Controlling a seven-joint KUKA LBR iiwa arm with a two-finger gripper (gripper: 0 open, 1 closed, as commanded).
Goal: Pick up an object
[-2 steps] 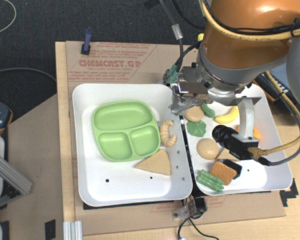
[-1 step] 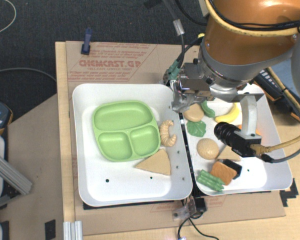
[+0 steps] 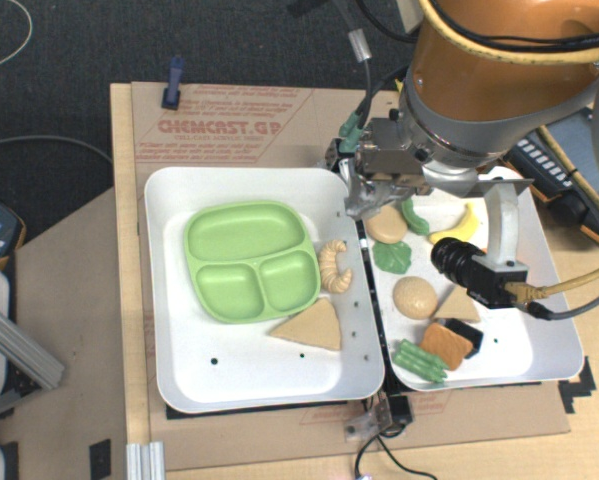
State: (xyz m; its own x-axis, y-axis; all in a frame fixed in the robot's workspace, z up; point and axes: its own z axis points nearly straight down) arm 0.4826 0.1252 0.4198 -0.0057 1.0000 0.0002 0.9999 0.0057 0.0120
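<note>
Readable print: one red mark on the cardboard sheet.

The brown cardboard sheet (image 3: 229, 118) lying under the two white bins carries red printed lettering near its far edge, just beyond the left bin (image 3: 169, 268). The large line reads roughly "CHEMCAST G P"; the last letters are faint and partly cut off by the arm, so the ending cannot be told for sure. A line of smaller red print stands above it and another below it, both too small and blurred to read. Nothing else in view bears text, numbers or signs that can be made out.
</note>
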